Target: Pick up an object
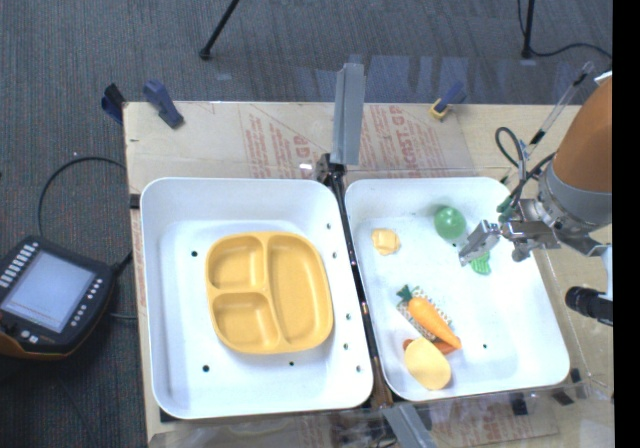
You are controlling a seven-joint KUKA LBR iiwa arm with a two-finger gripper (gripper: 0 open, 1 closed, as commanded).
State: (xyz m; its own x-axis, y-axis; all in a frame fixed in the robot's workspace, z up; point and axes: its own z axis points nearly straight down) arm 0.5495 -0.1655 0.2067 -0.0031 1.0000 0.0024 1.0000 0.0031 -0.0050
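Note:
The right bin [520, 356] holds several small toys. A green ball [450, 223] lies near its back, and a pale yellow block [385, 241] sits to the left of it. A carrot with a green top [432, 316] lies in the middle. In front of it is a yellow oval piece [428, 364] with a bit of orange beside it. My gripper [498, 244] hangs open over the bin's right half, just right of the green ball. A small green piece [484, 264] lies under its left finger [476, 243]. Nothing is between the fingers.
The left bin [170, 356] holds a yellow divided plate [270, 291]. A grey upright post [348, 121] stands behind the seam between the bins. Cables run beside the arm at the right. A handheld control pendant [45, 296] lies on the floor to the left.

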